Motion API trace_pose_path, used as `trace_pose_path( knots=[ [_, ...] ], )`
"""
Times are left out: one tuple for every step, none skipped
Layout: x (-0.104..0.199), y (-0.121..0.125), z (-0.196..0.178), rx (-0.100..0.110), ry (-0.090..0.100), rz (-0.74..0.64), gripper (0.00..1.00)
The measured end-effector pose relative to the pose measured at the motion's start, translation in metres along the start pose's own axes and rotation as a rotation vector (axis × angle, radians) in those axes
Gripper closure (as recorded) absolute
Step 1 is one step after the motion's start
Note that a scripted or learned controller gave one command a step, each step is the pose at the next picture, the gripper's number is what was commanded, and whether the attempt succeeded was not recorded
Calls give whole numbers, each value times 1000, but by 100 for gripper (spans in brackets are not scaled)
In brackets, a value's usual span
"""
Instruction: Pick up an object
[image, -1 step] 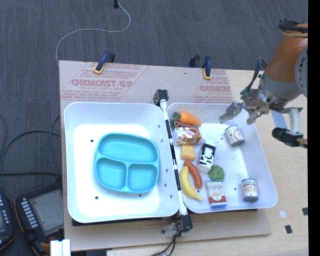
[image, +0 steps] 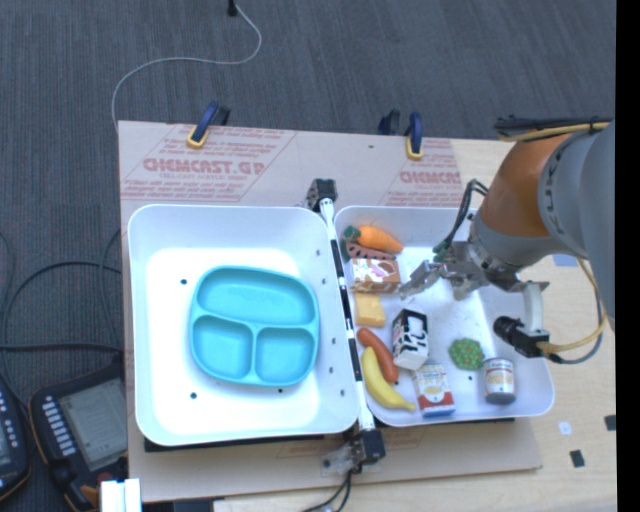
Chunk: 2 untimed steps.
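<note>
left bin: shallow white plastic bin (image: 150, 300), left-centre of frame, on cardboard sheet (image: 200, 160)
tray: light blue three-compartment plastic tray (image: 255, 325), flat in middle of left bin
right bin: shallow white plastic bin (image: 520, 400), right-centre, touching left bin along the middle
carrot: orange toy carrot with green top (image: 375, 238), upper left corner of right bin
snack pack: red-brown printed packet (image: 374, 271), just below carrot
cheese: yellow block (image: 370, 310), below packet
sausage + banana: red toy sausage (image: 375, 350) beside yellow toy banana (image: 382, 384), lower left of right bin
milk carton: small black-and-white cow-print carton (image: 409, 338), centre of bin
juice box: red-and-white small box (image: 433, 390), lower edge
green lump: green bumpy toy vegetable (image: 465, 352), right of carton
can: small tin can with label (image: 498, 380), lower right corner
gripper: grey two-finger gripper (image: 418, 279), low over upper middle of right bin, tips just right of snack pack; fingers slightly apart, nothing between them
arm: grey arm with orange band (image: 525, 190), entering from right of frame
</note>
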<state>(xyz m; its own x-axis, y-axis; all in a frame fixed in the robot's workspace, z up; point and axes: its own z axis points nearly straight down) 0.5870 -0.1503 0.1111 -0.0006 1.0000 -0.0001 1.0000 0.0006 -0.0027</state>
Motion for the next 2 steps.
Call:
trace_pose_path(
  knots=[
    [21,-98,24,-11,-2,2,0],
    [21,-97,16,-11,-2,2,100]
  ],
)
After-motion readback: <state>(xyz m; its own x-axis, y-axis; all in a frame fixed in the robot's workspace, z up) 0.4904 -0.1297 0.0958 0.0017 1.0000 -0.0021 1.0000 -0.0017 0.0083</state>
